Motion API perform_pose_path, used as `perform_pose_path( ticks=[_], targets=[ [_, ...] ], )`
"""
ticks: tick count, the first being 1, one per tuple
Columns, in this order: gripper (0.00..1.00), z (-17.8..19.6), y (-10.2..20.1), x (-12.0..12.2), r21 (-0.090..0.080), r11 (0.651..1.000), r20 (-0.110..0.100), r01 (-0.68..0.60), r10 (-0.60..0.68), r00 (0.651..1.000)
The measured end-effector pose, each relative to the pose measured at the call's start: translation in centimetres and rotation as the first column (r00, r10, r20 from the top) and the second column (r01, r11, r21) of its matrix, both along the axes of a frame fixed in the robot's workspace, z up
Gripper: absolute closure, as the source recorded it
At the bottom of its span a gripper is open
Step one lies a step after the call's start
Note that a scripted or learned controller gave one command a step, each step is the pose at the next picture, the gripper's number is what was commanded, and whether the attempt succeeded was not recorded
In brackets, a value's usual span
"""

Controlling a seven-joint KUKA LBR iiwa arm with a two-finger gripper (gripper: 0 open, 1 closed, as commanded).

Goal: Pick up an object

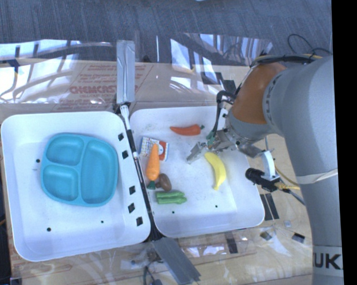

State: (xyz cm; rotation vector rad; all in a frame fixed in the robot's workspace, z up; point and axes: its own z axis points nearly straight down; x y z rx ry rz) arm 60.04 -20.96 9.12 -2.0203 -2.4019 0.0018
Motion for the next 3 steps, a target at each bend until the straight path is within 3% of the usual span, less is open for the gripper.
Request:
perform_pose_path(
  ticks=[1,2,3],
  targets=[
    [0.0,0.0,0.1,-3.7,0.0,1.0,0.0,-0.001,0.001,1.0],
    [1.0,0.9,0.1,-3.6,-0.001,1.0,-0.001,-0.005,0.005,1.0],
    [1.0,12.9,6.6,-0.2,-0.001,0.985,0.001,0.17,-0.17,0.985]
  ],
)
